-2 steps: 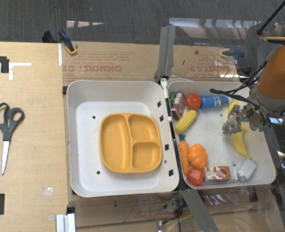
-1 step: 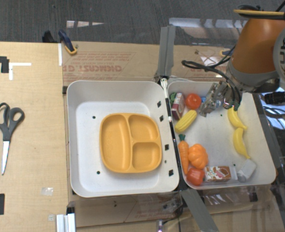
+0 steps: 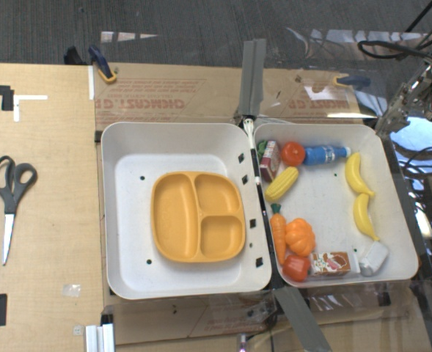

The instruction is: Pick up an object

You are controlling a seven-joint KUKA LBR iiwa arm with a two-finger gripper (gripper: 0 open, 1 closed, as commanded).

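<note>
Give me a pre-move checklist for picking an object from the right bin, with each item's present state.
1. Objects present in the right bin: ok.
2. A target with space around it: ok, the upper banana lies apart from the blue bottle.
3. Crowded picks flagged: not ok, the orange pumpkin, carrot and tomato sit bunched.
4. Gripper state: cannot tell.
5. Yellow tray out of the path: ok, it lies in the left bin.

just beyond the far right corner of the right bin (image 3: 402,218), the gripper (image 3: 415,100) shows as a pale grey, silvery metal frame of thin struts, too blurred for detail. black cables (image 3: 392,50) loop further beyond that same corner.
</note>
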